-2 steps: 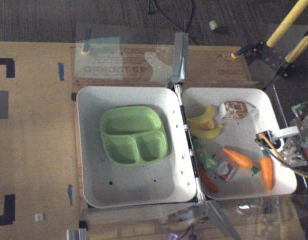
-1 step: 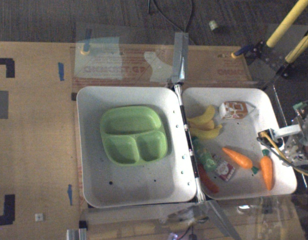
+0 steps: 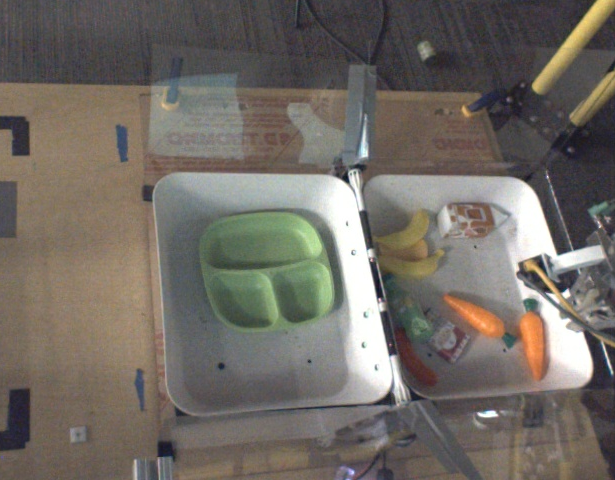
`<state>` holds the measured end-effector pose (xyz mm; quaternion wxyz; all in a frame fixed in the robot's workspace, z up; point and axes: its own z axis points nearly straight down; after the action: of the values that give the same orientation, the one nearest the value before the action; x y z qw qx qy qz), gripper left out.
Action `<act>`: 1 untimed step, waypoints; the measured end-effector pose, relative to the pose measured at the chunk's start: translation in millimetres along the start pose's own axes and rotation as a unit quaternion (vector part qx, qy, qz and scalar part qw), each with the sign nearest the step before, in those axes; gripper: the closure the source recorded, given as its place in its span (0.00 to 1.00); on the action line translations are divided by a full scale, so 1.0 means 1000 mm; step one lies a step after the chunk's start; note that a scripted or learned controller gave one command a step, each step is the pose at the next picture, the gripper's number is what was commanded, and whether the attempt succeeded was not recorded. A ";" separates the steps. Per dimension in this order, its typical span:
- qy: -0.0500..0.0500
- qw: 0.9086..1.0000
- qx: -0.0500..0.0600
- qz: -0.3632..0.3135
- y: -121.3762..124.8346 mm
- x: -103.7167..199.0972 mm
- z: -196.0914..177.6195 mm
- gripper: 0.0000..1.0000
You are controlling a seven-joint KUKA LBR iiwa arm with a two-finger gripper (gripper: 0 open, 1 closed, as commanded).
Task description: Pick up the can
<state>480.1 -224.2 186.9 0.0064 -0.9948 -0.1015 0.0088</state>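
Observation:
The can [image 3: 451, 342] is small, red with a white label, and lies on its side near the front of the right bin [image 3: 507, 190]. It sits between a green packet [image 3: 415, 320] and an orange carrot [image 3: 475, 315]. My gripper [image 3: 590, 290] hovers at the right rim of that bin, with yellow cables around it. It is well to the right of the can and apart from it. A second carrot [image 3: 532, 343] lies between the gripper and the can.
Two bananas [image 3: 409, 246] and a small carton [image 3: 469, 219] lie at the back of the right bin. A red pepper [image 3: 415, 360] rests by the front left wall. The left bin [image 3: 177, 298] holds a green divided plate [image 3: 215, 236].

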 end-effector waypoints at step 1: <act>0.005 0.997 -0.007 -0.078 -0.001 0.000 -0.032 1.00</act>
<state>480.2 -223.7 219.2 0.0011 -0.9838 -0.1792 0.0022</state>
